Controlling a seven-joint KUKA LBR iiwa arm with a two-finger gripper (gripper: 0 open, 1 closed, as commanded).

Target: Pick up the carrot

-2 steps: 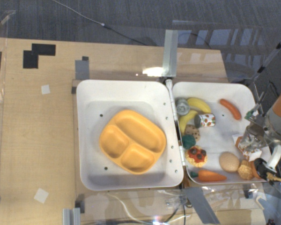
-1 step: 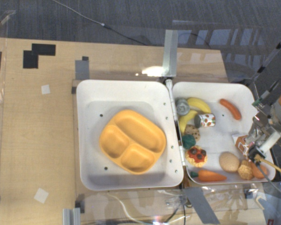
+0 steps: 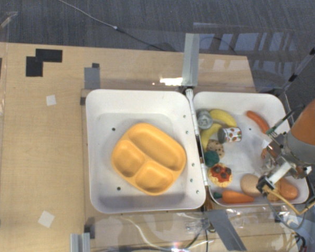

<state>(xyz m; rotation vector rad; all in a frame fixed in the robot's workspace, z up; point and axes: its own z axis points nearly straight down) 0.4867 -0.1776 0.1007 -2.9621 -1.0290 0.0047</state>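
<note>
Pick not yet done: carrot point(image 3: 236, 197) lies in right bin point(image 3: 250, 147), lower frame. Gripper point(image 3: 271, 160) hovers nearby; jaws' opening cannot be told.

The setting is a robotics lab: the wooden bench point(image 3: 37, 156) carries white bins point(image 3: 142, 94), an aluminium post point(image 3: 191, 62) and black tape markers point(image 3: 42, 61).

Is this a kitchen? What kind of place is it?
Probably a robot test lab, not a kitchen: a robot arm reaches over a white bin of toy food, like the carrot, on a wooden bench.
</note>
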